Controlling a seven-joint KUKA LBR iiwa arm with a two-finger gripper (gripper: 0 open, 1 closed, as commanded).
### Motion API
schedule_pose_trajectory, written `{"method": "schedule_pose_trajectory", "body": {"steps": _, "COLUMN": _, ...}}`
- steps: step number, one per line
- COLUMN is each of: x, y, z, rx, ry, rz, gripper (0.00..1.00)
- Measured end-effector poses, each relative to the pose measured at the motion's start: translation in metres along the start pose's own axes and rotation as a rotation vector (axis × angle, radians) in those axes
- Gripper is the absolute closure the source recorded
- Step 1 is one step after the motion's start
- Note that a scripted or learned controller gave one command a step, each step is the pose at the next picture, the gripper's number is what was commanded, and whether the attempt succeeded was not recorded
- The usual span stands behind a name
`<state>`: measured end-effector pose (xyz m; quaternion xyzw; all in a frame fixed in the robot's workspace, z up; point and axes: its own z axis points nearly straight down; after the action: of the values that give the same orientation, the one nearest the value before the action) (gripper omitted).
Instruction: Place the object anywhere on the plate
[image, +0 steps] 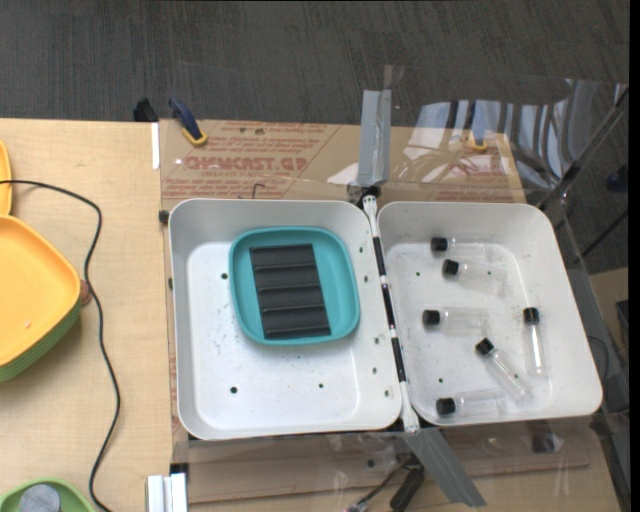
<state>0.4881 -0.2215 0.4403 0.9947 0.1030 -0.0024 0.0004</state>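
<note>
A teal square plate (343, 285) lies in the left white bin (205, 330), in its upper middle part. A dark ribbed block (289, 290) rests on the plate and covers most of its centre. In the right white bin (560, 260) lie several clear plastic vials with black caps, among them one (500, 367) near the lower right and one (533, 335) along the right side.
Stacked orange and green dishes (30, 300) sit on the wooden bench at the far left, with a black cable (100, 300) running past them. A cardboard sheet (260, 160) lies behind the bins, and a grey metal post (375, 140) stands between them.
</note>
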Motion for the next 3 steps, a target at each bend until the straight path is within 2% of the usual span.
{"method": "schedule_pose_trajectory", "body": {"steps": 2, "x": 0.0127, "y": 0.0026, "z": 0.0001, "rx": 0.0, "ry": -0.001, "rz": 0.0, "gripper": 0.0}}
{"method": "schedule_pose_trajectory", "body": {"steps": 3, "x": 0.0052, "y": 0.0013, "z": 0.0003, "rx": 0.002, "ry": -0.001, "rz": 0.005, "gripper": 0.0}}
